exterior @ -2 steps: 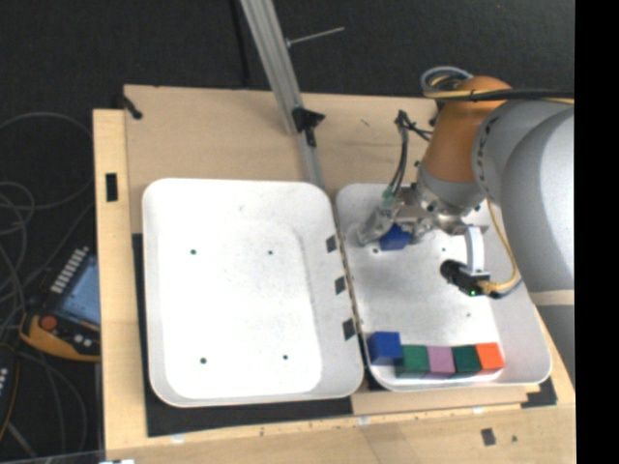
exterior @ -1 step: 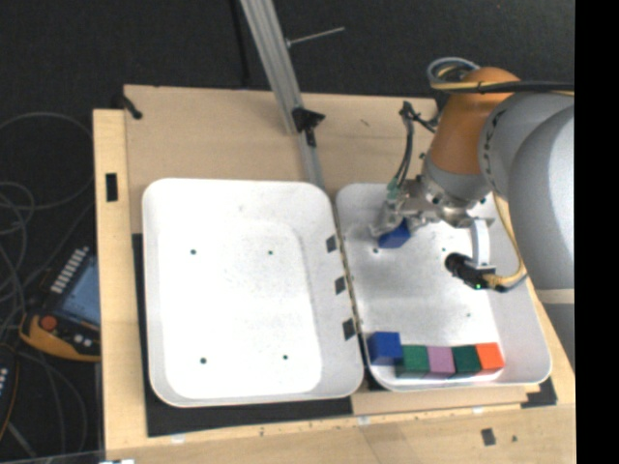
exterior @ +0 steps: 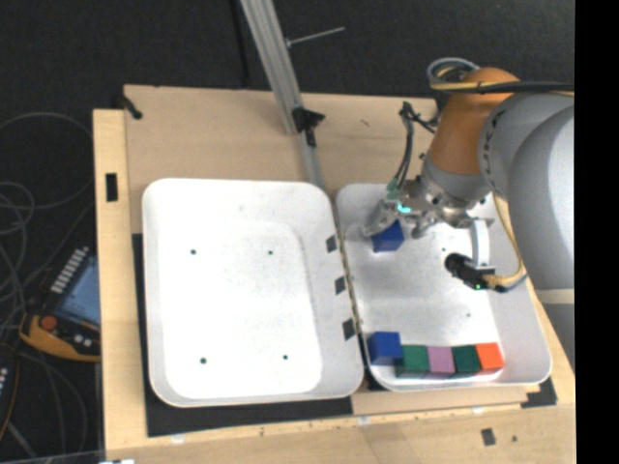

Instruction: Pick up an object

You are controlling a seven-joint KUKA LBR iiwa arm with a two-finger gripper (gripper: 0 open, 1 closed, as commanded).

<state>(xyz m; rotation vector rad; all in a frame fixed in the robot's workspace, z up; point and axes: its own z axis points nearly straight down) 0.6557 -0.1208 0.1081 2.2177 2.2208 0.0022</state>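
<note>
Row of blocks at right bin (exterior: 527,317) near rim: blue block (exterior: 385,346), green block (exterior: 416,359), pink block (exterior: 441,360), dark green block (exterior: 466,358), orange block (exterior: 490,356), touching side by side. Second small blue block (exterior: 388,237) sits up between the gripper (exterior: 392,222) fingers, clenched on it, above the far-left part of right bin. Block roughly cubic, long axis cannot be told. Left bin (exterior: 237,288) lies beside right bin on tan bench (exterior: 213,133); dark floor with cables beyond.
</note>
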